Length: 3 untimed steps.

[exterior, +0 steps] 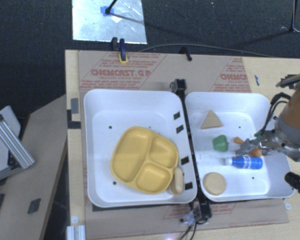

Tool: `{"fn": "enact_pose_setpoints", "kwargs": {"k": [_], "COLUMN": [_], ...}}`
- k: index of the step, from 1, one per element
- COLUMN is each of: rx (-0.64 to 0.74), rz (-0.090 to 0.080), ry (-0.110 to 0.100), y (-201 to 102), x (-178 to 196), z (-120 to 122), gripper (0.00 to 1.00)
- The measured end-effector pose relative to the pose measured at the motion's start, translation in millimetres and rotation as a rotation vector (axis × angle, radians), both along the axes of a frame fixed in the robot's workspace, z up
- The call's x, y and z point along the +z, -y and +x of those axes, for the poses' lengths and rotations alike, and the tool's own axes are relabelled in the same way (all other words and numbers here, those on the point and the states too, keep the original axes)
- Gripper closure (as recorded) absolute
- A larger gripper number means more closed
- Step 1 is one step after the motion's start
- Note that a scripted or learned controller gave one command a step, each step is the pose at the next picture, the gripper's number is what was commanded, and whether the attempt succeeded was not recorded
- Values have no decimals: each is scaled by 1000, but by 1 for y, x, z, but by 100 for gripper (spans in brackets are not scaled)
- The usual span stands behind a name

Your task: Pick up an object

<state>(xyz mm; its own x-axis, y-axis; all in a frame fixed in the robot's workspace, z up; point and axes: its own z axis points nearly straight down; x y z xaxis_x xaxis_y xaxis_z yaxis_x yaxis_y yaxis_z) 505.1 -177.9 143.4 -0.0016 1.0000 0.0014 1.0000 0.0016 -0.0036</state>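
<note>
The right bin [260,104] holds a tan wedge [210,120], a green pepper-like piece [220,143], a small orange piece [238,141], a blue and white bottle [245,161] lying on its side, and a round beige disc [214,183]. My gripper [253,148] reaches in from the right and hangs low, just above the bottle's right end and beside the orange piece. Nothing is visibly lifted off the bin floor.
The left bin [105,104] carries a yellow divided tray [142,159], with a beige roll [177,180] at the tray's lower right corner. A black divider [186,134] runs between the bins. The arm's body [296,119] covers the right bin's far right side.
</note>
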Motion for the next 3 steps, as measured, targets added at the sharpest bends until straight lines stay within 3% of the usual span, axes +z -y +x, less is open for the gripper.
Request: {"fn": "enact_pose_setpoints", "kwargs": {"k": [1, 2, 3], "rx": [-2, 1, 3], "rz": [-1, -4, -4], "ry": [13, 14, 11], "y": [0, 0, -3], "x": [-48, -36, 27], "z": [4, 4, 10], "gripper": [0, 100, 100]}}
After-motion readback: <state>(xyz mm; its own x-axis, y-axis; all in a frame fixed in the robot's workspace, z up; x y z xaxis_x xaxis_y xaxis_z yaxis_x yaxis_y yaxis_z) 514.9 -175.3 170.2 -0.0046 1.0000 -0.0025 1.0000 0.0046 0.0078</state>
